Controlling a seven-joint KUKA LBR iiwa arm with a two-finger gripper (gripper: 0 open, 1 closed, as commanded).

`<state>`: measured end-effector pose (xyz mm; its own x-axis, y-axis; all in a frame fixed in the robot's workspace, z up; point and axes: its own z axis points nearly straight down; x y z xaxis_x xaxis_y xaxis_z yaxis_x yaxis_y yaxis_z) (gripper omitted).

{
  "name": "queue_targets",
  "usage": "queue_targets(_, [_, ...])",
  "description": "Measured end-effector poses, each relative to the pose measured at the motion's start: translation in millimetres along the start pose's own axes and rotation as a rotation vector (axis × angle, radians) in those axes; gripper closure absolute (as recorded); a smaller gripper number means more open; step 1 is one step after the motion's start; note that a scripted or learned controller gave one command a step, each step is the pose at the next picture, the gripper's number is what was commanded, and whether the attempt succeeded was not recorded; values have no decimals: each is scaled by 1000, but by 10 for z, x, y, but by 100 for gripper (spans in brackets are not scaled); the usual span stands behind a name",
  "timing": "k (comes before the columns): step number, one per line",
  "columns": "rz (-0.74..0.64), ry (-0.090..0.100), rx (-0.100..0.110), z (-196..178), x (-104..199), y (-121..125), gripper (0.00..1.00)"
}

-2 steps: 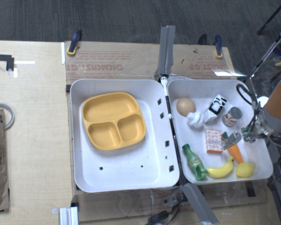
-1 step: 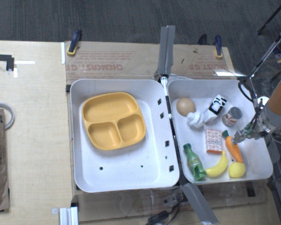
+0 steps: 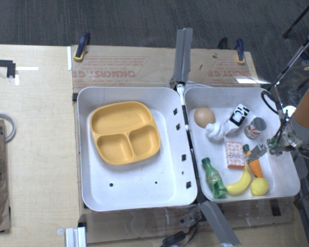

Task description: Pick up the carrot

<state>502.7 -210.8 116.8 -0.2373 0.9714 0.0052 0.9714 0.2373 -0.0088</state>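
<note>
The carrot (image 3: 255, 168) lies in the lower right of the frame, in the right-hand bin (image 3: 294, 181), orange with a green top pointing up-left, hemmed in by the banana (image 3: 239, 183) and lemon (image 3: 259, 186) just below it and the small snack box (image 3: 235, 154) to its left. The gripper (image 3: 258, 151) sits right above the carrot's leafy end; its fingers look slightly spread, with nothing visibly pinched between them. A good grasp probably means closing across the carrot's narrow width near its middle, not the thin top, and lifting straight up so the banana and lemon are not dragged along. The yellow divided plate (image 3: 124, 131) sits well apart in the left bin (image 3: 139, 197).
</note>
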Motion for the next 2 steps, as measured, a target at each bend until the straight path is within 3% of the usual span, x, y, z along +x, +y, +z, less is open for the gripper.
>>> queue_targets(1, [-65, -11, -14, 229, 313, -1, 0])
queue_targets(2, [-44, -10, -18, 215, 467, 650, 0])
